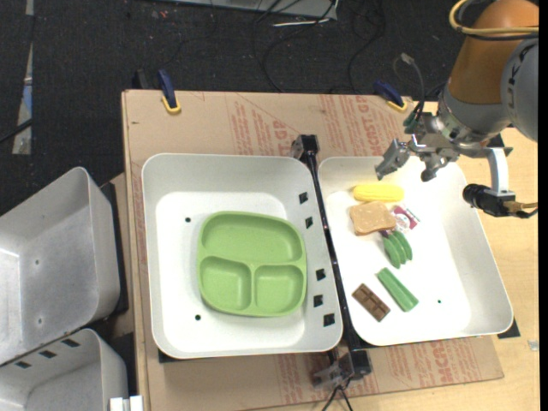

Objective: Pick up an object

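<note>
Hovering with fingers spread and nothing between them, the gripper (409,163) had the yellow corn (378,193) near, toward seven o'clock, lying three-to-nine.

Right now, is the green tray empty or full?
Empty. The green tray lies flat in the left bin, and all three compartments show bare green.

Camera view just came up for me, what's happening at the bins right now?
The arm's gripper hangs open above the far end of the right bin, with nothing between its fingers. Below it in that bin lie a yellow corn piece, a slice of toast, two green vegetable pieces and a brown chocolate bar. The left bin holds a green divided plate. Nothing is picked up yet.
</note>
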You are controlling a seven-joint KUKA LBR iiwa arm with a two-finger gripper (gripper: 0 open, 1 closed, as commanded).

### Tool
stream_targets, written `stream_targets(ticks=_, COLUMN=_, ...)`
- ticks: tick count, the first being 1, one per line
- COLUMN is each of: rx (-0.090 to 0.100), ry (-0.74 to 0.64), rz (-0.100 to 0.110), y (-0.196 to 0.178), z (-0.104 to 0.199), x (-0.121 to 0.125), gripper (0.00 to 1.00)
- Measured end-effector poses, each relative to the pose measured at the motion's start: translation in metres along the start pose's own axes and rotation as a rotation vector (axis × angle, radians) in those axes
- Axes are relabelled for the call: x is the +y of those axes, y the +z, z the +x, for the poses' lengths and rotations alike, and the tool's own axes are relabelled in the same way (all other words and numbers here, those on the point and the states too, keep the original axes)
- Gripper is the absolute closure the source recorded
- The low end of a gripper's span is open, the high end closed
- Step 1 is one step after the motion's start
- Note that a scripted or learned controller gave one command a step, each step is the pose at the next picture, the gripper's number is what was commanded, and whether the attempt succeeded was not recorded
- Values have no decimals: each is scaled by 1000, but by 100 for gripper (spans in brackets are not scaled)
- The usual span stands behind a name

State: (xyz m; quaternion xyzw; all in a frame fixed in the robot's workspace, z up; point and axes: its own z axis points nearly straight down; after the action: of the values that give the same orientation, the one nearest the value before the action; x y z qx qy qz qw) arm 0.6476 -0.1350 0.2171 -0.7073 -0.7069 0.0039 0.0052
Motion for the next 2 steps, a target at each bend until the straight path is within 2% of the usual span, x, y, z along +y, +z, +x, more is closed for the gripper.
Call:
stream_targets(ticks=1, rx=-2, ry=-2, rz=-13, y=-8, z=0, x=3, gripper=0)
stream_targets(ticks=2, rx=-2, ry=0, rz=-7, y=56, z=-1, x=6, gripper=0)
